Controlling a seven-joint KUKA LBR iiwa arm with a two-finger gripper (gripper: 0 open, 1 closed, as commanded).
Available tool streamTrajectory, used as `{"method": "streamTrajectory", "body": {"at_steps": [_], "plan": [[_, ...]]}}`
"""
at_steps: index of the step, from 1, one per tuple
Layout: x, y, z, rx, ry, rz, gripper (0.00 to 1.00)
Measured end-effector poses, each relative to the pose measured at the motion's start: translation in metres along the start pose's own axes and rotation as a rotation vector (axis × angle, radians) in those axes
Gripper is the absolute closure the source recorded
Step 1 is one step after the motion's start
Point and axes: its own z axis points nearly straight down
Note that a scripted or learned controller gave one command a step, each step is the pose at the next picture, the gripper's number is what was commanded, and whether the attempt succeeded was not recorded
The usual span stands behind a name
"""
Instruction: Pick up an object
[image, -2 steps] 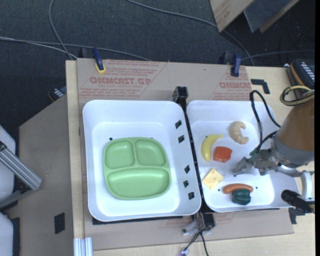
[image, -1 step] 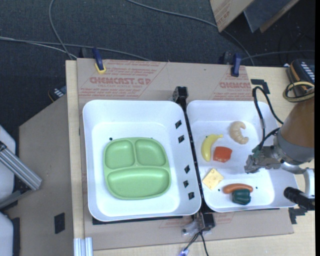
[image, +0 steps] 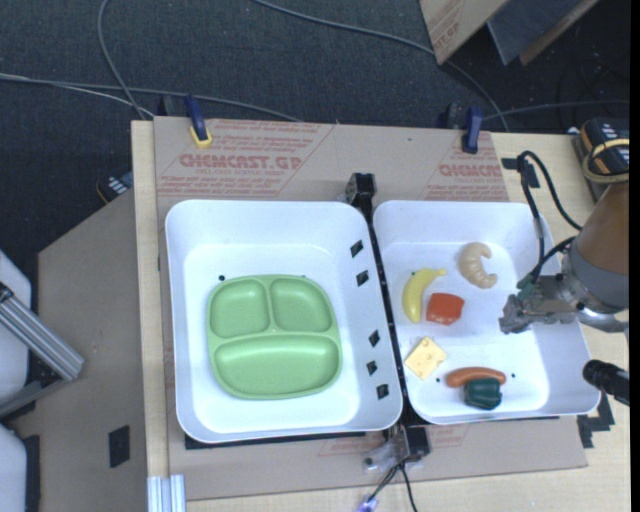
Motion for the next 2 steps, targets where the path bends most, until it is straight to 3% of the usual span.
{"method": "streamTrajectory", "body": {"at_steps": [2], "plan": [[-0.005,0.001,-0.097,-0.002,-0.001,0.000,1.00]]}}
